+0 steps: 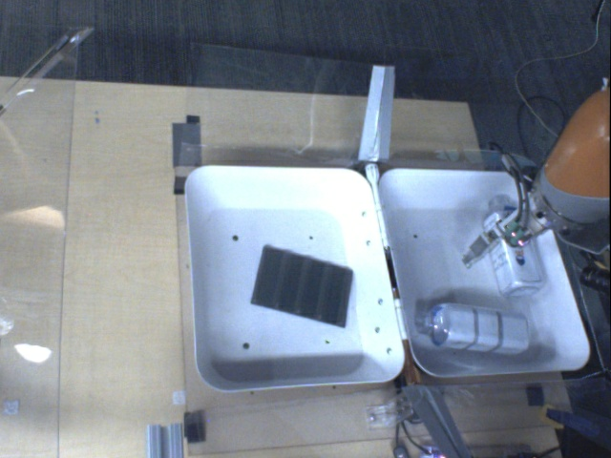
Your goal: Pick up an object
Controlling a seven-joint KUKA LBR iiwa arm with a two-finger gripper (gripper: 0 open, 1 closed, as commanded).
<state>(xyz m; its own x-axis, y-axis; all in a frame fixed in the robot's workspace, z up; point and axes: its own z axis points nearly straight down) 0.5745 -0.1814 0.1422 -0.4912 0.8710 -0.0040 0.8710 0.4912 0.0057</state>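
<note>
Nearest the lens: clear bottle [474,327], lying flat just below the claw [498,239], right bin [420,208]. Clear, slippery — likely to roll or squirt out. Claw state: cannot tell. Dark ridged pad [302,285] well off to its left.

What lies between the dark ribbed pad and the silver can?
In the camera view, the two bins' adjoining rims lie between the dark ribbed pad and the silver can.
</note>
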